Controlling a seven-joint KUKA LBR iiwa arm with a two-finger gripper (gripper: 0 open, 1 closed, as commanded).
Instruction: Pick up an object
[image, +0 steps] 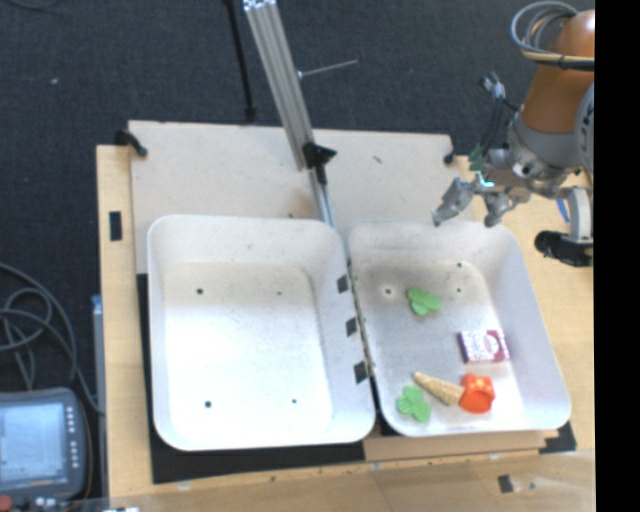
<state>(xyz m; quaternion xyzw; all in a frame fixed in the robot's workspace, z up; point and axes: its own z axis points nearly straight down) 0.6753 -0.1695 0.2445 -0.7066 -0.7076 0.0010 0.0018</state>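
Gripper (470, 208): fingers spread, nothing held, above right bin (520, 265) far rim. Rec: descend centred over purple box (483, 346), w/ clearance from neighbours.

Two bins sat side by side on the bench (230, 150). The right bin (520, 270) held five small objects, which lay toward its near right corner.

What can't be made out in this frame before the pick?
- Purple and white packet in the right white bin: its print is too small to read in the camera view.
- Grey arm with orange band: cut off by the top edge.
- Small grey screen at lower left: cut off by the left edge, display too small to read.
- Two-finger gripper: open, nothing between its fingers.
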